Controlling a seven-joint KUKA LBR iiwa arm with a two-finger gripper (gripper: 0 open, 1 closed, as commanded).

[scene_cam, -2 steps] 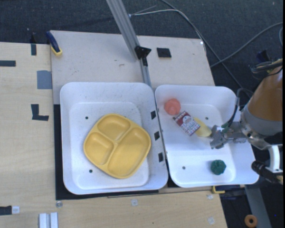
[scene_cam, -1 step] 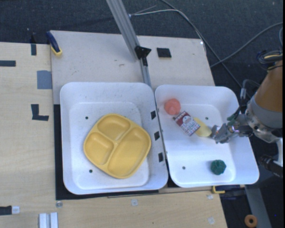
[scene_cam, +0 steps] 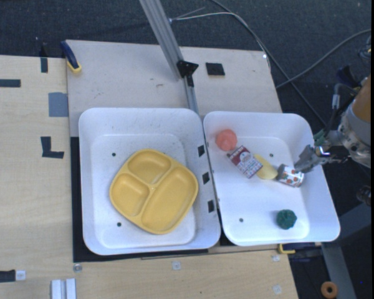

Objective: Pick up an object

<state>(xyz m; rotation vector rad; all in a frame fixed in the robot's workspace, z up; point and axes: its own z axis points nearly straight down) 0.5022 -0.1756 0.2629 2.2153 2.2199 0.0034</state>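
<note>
The gripper (scene_cam: 305,161) sits at the right edge of the right bin (scene_cam: 318,223), in the middle right of the frame, reaching in over the rim toward a small patterned white object (scene_cam: 291,178) that lies just below and left of it. The tip looks to be touching or nearly touching that object, but the view is too coarse to say whether the fingers are spread or pressed together, and nothing can be made out between them, so I would not count anything as held. The step in hand reads as the approach or the start of a grasp. Candidates for the pick all lie in the right bin: the patterned object, a yellow piece (scene_cam: 266,171) touching its left side, a red-and-white packet (scene_cam: 244,161) just beyond that, an orange-pink ball (scene_cam: 225,139) near the bin's upper left, and a dark green ball (scene_cam: 286,218) alone toward the lower right. The left bin (scene_cam: 87,167) carries a yellow divided plate (scene_cam: 153,190), well apart from the arm. The next move probably calls for setting the fingers squarely astride the patterned object, clear of the bin wall and the yellow piece beside it, then closing and lifting straight up; the crowding there could cause a slip or a double catch.
</note>
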